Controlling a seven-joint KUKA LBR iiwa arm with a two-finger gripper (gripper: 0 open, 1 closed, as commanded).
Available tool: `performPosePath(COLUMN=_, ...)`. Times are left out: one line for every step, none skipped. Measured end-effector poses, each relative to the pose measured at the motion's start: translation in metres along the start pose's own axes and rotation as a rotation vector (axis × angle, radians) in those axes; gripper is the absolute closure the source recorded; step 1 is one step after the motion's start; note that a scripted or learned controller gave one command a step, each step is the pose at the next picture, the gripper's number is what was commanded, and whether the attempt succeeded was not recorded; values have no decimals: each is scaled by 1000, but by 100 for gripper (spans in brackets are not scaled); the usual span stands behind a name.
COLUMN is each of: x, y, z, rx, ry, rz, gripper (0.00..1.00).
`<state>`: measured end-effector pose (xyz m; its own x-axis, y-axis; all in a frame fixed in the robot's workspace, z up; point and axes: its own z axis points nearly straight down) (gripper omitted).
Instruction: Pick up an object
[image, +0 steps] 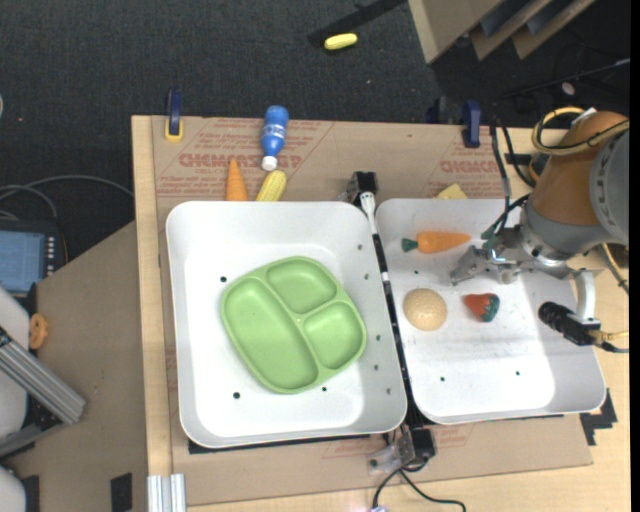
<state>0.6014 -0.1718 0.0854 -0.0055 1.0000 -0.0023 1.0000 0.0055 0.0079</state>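
White bins side by side on the counter (150, 300); hand (480, 262) low in the right bin (500, 385).
Left bin (200, 390) holds a green three-part plate (292, 322), lying flat near its middle. Right bin: tan egg (425, 308) near the left wall, strawberry (482, 306) just right of it, carrot (438, 241) further back. Hand sits between carrot and strawberry, just above the strawberry; fingers look spread a little with nothing seen between them, no grip on any item. Behind the bins on the counter: an orange cone (235, 182), a corn cob (271, 185), a blue-white bottle (273, 135). Yellow item (340, 41) on the floor beyond.
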Motion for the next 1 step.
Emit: performPosePath(x=8, y=-64, z=1, rx=15, ry=5, rz=7, gripper=0)
